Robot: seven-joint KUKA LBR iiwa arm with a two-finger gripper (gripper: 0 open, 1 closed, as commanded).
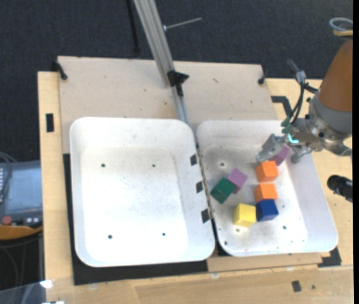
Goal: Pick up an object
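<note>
My gripper hangs over the back of the right bin, with its grey fingers spread apart, so it is open. A small purple block shows in the gap between them, and the fingers do not close on it. Just in front of the gripper lies an orange cube. Toward the bin's front sit a second orange cube, a blue cube and a yellow cube. Left of those lie another purple block and a green block.
The left bin lies beside the right one, and black clips sit on the shared rim. A slanted metal rail rises from the back of the bench. A control pendant rests off the bench at the left.
</note>
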